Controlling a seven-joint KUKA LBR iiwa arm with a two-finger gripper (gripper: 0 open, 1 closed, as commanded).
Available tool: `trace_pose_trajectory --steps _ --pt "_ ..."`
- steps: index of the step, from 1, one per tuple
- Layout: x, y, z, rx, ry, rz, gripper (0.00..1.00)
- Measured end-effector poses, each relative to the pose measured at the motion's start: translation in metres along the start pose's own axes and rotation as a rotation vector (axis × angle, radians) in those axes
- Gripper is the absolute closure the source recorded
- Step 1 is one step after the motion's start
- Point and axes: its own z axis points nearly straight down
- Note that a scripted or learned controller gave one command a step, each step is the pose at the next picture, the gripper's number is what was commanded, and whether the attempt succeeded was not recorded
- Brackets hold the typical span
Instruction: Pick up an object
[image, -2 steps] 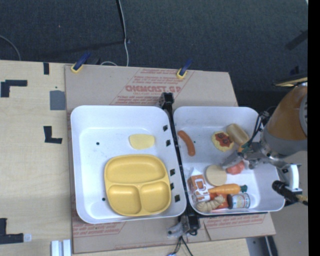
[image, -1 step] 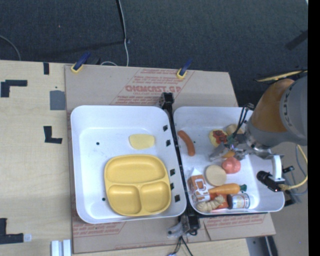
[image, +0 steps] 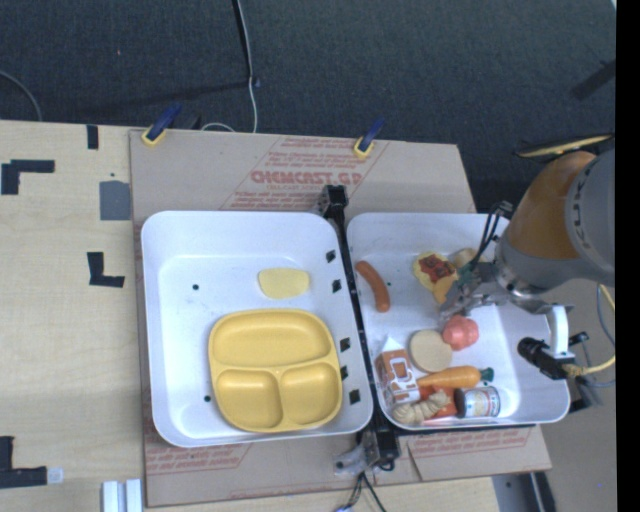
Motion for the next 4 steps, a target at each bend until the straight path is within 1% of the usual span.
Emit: trace_pose_trajectory --steps 1,2,3,4 --pt "0.0 0.0 0.0 0.0 0.0 0.0 0.0" --pt "0.044 -0.036 0.012 0.004 -0.001 0.0 0.0" --pt "0.057 -0.079 0.01 -0.002 -0.006 0.006 0.0" --pt "0.068 -0.051 0.009 -0.007 -0.019 0.009 0.0"
